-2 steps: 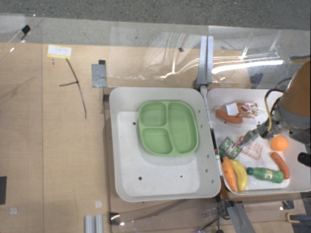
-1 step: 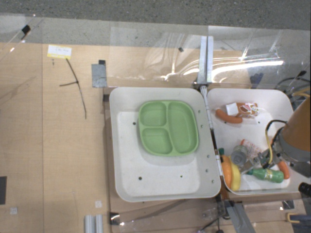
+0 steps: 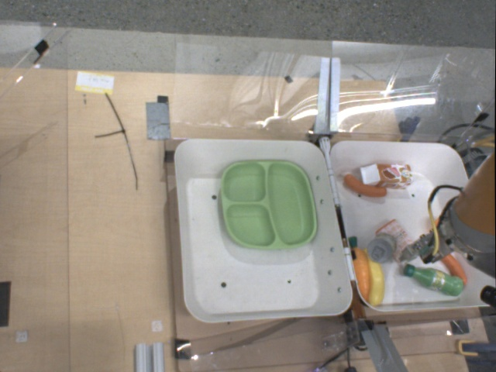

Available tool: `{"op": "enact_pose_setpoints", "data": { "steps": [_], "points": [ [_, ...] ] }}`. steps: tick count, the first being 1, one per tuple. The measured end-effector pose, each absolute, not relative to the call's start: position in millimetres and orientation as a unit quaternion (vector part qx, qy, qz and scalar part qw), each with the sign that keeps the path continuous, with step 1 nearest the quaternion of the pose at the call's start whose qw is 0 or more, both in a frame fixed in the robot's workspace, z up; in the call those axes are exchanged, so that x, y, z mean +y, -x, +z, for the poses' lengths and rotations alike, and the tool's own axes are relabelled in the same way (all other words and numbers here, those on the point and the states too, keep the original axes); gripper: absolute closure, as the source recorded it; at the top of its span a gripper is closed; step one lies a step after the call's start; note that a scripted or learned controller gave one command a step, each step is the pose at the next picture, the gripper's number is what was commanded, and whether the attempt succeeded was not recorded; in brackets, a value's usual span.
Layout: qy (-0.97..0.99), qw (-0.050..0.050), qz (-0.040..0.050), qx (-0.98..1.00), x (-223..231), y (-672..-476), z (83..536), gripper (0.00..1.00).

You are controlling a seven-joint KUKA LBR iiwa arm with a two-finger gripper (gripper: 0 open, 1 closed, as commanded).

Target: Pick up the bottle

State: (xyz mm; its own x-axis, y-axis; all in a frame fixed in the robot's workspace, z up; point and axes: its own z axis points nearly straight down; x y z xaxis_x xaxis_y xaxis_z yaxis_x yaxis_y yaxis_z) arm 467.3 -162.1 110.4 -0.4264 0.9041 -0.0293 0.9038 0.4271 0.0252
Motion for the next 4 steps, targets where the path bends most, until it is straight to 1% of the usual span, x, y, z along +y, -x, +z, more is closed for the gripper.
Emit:
{"op": "enact_pose_setpoints", "data": {
  "steps": [1, 2, 3, 4],
  "points": [
    [-0.460, 0.004, 0.0001, 0.888, -233, -496.4, 147, 1.00],
    [-0.607, 0.003, 0.0009, 0.795, -170, -463.1, 169, 1.00],
    [-0.607, 0.003, 0.0010, 0.795, -170, -463.1, 169, 0.00],
    [-0.556, 0.016, 0.0024, 0.831, -218, -482.8, 100, 0.00]
  ]
}}
